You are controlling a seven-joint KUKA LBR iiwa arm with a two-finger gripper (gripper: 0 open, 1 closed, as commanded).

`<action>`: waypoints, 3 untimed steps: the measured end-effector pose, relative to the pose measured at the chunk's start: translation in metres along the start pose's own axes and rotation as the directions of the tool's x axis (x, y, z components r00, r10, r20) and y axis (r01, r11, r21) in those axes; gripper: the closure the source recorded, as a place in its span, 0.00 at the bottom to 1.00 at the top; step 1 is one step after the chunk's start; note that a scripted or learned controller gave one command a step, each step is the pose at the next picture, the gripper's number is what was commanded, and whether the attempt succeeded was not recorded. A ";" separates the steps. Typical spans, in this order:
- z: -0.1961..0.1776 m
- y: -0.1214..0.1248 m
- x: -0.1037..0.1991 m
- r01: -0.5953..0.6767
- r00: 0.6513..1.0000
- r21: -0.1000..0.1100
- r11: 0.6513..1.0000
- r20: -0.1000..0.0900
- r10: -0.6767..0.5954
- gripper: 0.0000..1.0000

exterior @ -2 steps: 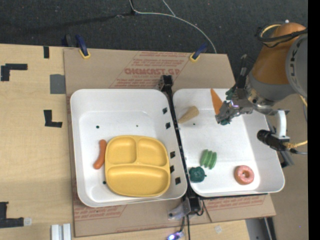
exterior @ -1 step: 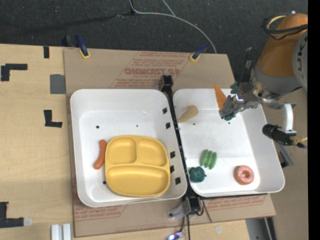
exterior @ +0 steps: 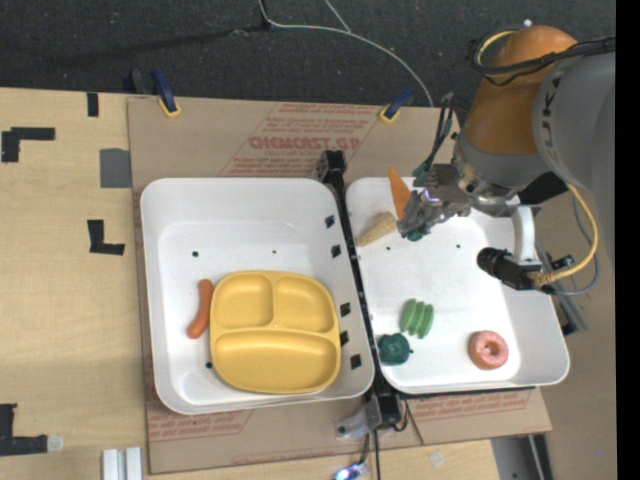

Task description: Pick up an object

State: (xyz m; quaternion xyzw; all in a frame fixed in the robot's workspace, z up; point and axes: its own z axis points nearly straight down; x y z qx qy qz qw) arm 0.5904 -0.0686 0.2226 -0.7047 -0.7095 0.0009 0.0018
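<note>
- Orange carrot piece (exterior: 398, 190) and tan bread-like wedge (exterior: 376, 230) sit right by the gripper (exterior: 418, 223), in the far-left corner of the right bin (exterior: 535, 368) — likely the things it is going for.
- Jaws: can't tell from here whether they are released or clenched; nothing visibly between them, so I wouldn't call anything held.
- Risk — gripper is low and close to the divider between the bins; a push rather than a pinch could shove the wedge against the wall or under the rim.
- Risk — carrot piece and wedge lie just beside each other; closing on one may knock the other away or catch both badly.
- Risk — the wedge looks tapered, so it could squirt out of a two-finger squeeze.
- Right bin also holds a green ridged piece (exterior: 417, 318), a dark teal lump (exterior: 393, 348) near the front-left corner, and a pink doughnut (exterior: 489, 349) toward the front right — all well apart from the gripper.
- Left bin (exterior: 160, 218) holds a yellow divided tray (exterior: 274, 331), with an orange sausage (exterior: 201, 308) touching its left edge.
</note>
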 end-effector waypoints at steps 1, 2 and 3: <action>0.010 -0.001 0.052 0.000 1.000 0.001 1.000 0.000 0.000 1.00; 0.019 0.007 0.108 0.000 1.000 0.001 1.000 0.000 0.000 1.00; 0.021 0.020 0.161 0.001 1.000 0.000 1.000 0.000 -0.001 1.00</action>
